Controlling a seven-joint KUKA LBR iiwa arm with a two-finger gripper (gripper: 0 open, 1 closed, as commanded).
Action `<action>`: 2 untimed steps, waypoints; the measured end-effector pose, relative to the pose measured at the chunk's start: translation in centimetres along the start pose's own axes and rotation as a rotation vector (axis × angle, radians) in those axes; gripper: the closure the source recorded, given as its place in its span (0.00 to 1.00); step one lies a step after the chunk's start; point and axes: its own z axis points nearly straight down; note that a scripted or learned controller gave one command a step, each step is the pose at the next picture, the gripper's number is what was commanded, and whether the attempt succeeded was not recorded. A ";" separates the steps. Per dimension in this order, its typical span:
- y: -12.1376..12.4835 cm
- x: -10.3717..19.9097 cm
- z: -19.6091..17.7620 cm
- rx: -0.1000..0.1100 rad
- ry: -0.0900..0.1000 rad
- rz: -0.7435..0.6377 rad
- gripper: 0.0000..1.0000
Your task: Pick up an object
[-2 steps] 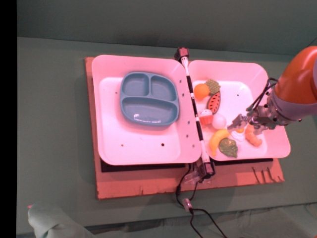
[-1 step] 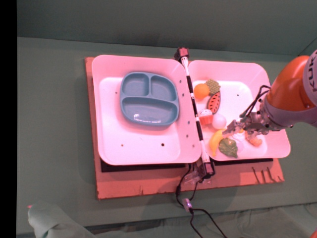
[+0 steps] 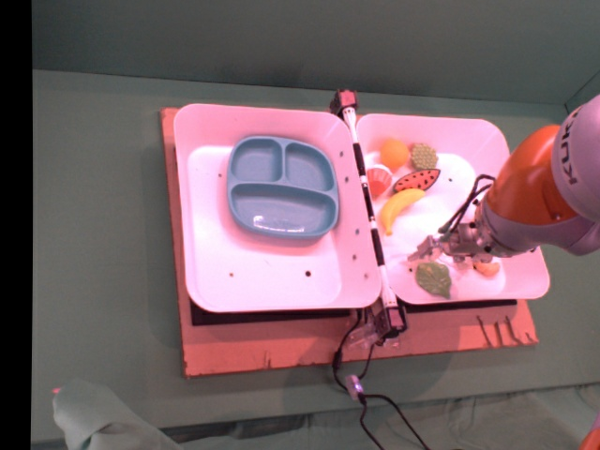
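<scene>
My gripper [image 3: 429, 247] is sitting low in the right bin [image 3: 487, 143], near its front edge; I can't tell how it's set, the tip is too small and blurred here. Nothing is visibly held in it.

Taking the gripper as the landmark: the green leaf-shaped piece [image 3: 434, 278] is lying just in front of it, close under the tip, touching or not I can't say; a small orange piece [image 3: 487, 269] is peeking out to its right, partly hidden under my wrist; the banana [image 3: 399, 209] is lying just behind and to the left, apart from it; the watermelon slice [image 3: 417, 180] is lying further back beyond the banana; the red-orange wedge [image 3: 377, 180], the orange [image 3: 394, 153] and the knobbly green piece [image 3: 425, 155] are clustering well behind, toward the bin's back left.

Further left of the gripper, the black-and-white divider rod [image 3: 367, 209] is running between the bins; past it the left bin [image 3: 272, 279] is holding a blue three-compartment plate [image 3: 281, 187]; both bins are resting on an orange board [image 3: 309, 350]; a cable [image 3: 375, 403] is trailing off the front.
</scene>
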 end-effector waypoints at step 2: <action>0.9 -0.5 -1.2 -0.014 -0.005 0.003 1.00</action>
